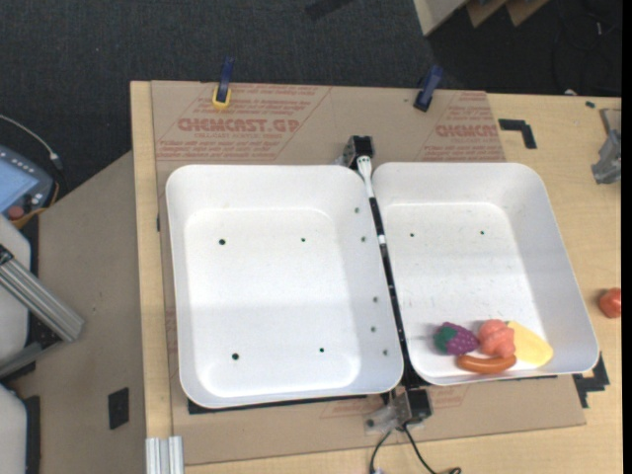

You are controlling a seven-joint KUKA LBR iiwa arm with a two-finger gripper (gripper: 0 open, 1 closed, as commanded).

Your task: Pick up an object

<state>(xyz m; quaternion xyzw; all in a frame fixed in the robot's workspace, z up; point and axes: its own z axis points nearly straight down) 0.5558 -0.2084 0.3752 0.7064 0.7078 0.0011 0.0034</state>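
Camera view, single station, looking down at a slant.

Counter: brown sheet surface with red lettering printed along its far edge. Two blue clamps grip that far edge, one towards the far left corner with a yellow part, one nearer the middle.

Two shallow white bins sit side by side and touch along a dark seam. A small black fitting sits at the far end of the seam. A cable connector sits at the near end, at the counter's near edge.

Left bin: white floor with a few small dark dots.

Right bin: floor lightly speckled. Four toy foods are bunched in its corner closest to the counter's near right corner:
- purple grape cluster, leftmost of the bunch
- red-orange lumpy piece, touching the grapes on their right
- yellow piece, rightmost, close against the bin wall
- orange-red sausage shape, lying flat along the near side of the others, just beside the bin's near rim

Off the bins, by the counter's right edge: a small orange object, cut off, identity unclear, and a grey object further back, also unclear.

End effector: state cannot be told, so its position relative to the toy foods cannot be judged either.
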